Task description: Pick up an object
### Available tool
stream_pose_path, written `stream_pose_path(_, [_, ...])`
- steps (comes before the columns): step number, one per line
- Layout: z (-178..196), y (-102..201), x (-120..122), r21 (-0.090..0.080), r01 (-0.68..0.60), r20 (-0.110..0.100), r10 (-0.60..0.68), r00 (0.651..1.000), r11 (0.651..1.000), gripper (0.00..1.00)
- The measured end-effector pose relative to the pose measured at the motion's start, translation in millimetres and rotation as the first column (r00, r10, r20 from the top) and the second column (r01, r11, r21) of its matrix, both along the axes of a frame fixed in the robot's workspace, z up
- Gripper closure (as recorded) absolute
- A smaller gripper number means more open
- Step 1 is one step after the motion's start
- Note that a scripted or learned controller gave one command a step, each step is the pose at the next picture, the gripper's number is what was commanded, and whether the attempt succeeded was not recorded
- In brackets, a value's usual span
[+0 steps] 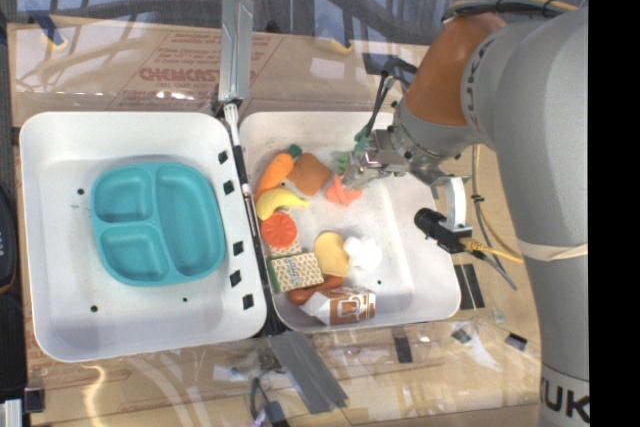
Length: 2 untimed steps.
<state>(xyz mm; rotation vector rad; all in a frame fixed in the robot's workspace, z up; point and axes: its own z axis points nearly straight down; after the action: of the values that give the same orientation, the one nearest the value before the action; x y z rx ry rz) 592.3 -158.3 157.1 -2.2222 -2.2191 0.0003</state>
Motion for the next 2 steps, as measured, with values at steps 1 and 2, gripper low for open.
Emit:
stream_pose_path(1, [-0.7,-0.1,-0.4,0.000,0.000,-0.002,0.000,1.000,1.000,0.00])
stream_pose_path(2, [-65.5,2.4,7.9,0.000,-0.020,-0.001,0.020,1.000,1.000,0.00])
